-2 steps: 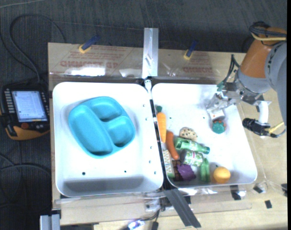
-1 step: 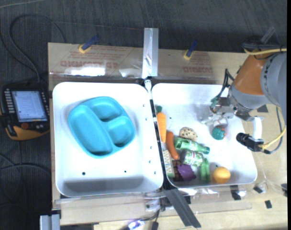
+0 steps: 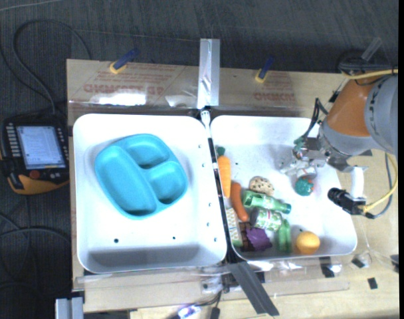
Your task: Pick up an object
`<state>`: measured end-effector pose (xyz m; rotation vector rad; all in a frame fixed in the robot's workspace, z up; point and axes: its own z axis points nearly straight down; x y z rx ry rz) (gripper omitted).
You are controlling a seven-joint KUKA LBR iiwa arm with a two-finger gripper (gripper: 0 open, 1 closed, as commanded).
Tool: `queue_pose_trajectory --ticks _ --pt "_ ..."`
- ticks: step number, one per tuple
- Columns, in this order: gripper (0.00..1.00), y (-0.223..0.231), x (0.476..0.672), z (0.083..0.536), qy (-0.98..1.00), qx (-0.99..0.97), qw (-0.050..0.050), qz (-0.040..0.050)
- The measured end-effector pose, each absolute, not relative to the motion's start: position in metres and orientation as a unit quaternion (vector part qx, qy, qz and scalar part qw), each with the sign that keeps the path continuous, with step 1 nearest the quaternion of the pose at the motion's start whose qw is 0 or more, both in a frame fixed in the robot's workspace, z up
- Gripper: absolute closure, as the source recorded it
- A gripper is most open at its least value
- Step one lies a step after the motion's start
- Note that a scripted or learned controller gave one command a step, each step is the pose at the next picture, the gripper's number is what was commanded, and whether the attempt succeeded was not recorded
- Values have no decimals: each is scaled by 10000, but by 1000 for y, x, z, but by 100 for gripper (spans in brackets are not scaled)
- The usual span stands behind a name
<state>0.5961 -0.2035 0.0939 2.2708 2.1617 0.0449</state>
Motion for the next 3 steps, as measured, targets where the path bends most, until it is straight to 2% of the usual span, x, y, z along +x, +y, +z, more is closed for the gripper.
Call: queue_pose_trajectory --ticks 1,2,3 --pt "0 -176 609 93 6516 7585 26 19" --pt "0 -143 608 93 6994 7146 98 23" --pt "0 -199 564 161 7112 7030 -6 -18"
